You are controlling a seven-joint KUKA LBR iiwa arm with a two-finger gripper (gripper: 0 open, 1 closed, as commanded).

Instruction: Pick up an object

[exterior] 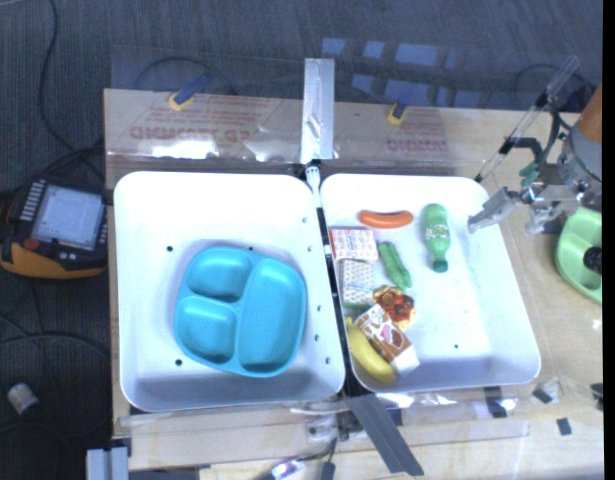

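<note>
The right bin (487, 318) holds several toy foods along its left side. An orange sausage (385, 218) lies near the back, with a green bottle (435, 234) to its right. In front of them are a patterned box (352, 243), a green pickle (394, 265), a second small box (357, 284), a red and orange fruit piece (395, 306), a snack packet (387, 336) and a yellow banana (365, 356). My gripper (485, 218) hangs over the right bin's back right corner, right of the green bottle and apart from it, with nothing seen in it.
The left bin (147, 268) holds a blue divided plate (242, 308). A metal divider post (318, 108) stands behind the join of the two bins. A green object (585, 253) sits on the bench right of the right bin. A handheld controller (57, 226) lies off the bench at left.
</note>
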